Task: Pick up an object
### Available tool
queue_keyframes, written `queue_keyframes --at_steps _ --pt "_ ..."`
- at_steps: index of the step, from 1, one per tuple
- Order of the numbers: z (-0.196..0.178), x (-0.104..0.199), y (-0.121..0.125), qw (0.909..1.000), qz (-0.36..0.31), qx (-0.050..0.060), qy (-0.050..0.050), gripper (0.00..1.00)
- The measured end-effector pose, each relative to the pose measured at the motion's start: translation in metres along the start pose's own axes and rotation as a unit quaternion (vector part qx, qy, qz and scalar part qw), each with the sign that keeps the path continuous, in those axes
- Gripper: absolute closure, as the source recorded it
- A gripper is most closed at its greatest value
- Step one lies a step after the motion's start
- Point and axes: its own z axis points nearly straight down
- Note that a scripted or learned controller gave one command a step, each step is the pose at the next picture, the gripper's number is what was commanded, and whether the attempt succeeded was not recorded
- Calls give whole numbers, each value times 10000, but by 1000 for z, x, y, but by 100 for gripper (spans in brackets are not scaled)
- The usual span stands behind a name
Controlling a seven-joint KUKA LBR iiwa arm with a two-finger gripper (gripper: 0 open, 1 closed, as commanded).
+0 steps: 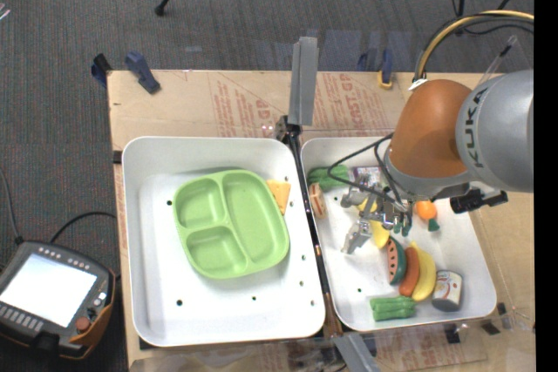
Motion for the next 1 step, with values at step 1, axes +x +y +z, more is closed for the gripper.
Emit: queue_keyframes --at_steps 1 --pt "-10 -1 2 10000 -33 -3 -11 100"
